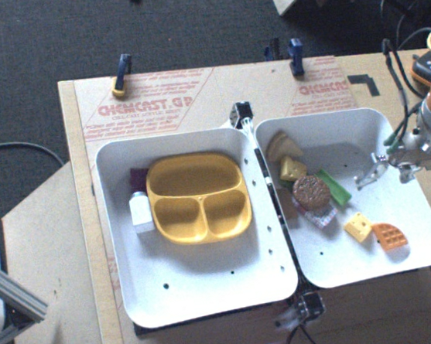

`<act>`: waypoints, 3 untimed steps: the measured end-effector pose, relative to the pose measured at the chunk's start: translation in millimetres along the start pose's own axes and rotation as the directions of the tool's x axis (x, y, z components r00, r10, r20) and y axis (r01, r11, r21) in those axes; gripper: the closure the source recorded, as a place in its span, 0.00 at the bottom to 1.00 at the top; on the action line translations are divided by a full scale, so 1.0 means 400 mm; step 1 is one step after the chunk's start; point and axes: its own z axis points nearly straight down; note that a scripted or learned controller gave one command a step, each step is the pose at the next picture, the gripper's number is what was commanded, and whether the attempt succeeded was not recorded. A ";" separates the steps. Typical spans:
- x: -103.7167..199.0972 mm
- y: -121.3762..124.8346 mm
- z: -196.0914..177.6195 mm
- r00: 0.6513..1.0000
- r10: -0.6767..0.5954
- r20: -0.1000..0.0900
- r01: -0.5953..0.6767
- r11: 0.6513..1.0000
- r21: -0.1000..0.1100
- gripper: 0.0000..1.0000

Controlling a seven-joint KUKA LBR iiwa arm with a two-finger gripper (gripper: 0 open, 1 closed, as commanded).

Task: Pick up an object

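My gripper [368, 171] hangs over the right part of the right bin [413, 256], low above bare white floor, open with nothing between its fingers. To its left lie a green bar [333, 187], a round brown patty [311, 191], a yellow block [292, 169] and a beige piece [282, 147]. In front of the gripper sit a yellow cheese wedge [357, 228] and an orange waffle piece [390, 235]. The gripper touches none of them.
The left bin [127, 279] holds a yellow divided tray [199, 196], with a white bottle [141, 212] and a dark purple item [140, 176] at its left. A ridge [269, 192] separates the two bins. Clamps [121, 75] [295, 55] stand on the bench's far edge.
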 end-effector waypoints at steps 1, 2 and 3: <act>0.001 0.008 -0.019 1.000 -0.003 0.003 0.003 1.000 -0.014 0.00; 0.026 0.007 0.129 1.000 -0.004 -0.001 0.004 1.000 -0.006 0.00; 0.030 0.032 0.271 1.000 -0.003 0.001 0.003 1.000 -0.012 0.00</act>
